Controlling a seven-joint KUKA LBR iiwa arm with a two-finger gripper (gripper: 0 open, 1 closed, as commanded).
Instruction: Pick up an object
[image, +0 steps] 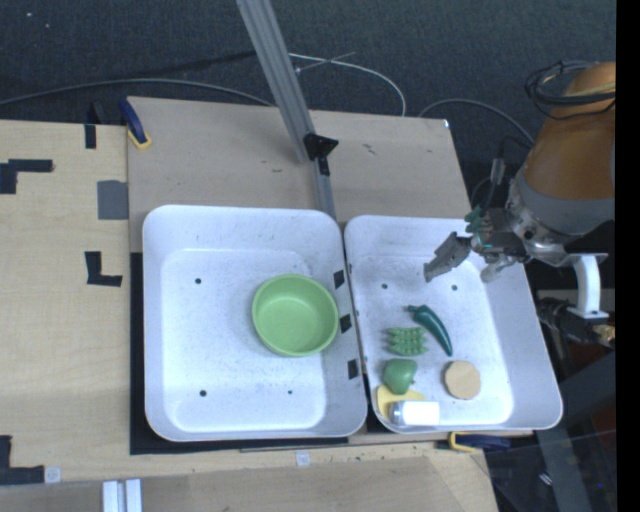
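Right of centre, above the right bin (520, 300): gripper (462, 256) poised with fingers spread, pinching nothing.
Hangs over bare floor at the bin's upper part, probably staged for descent. Below and slightly left of it lies the green pepper (432, 327), apart from the fingers; toward lower right, comb-shaped green piece (405, 341), tan disc (462, 380).

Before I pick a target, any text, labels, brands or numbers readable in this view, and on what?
None can be read.
white label on the yellow item at the right bin's front edge: looks blank or too blurred to tell.
green bowl, dark green pepper, round tan piece: no markings visible.
Black tape marks on the bench are shapes, not letters.
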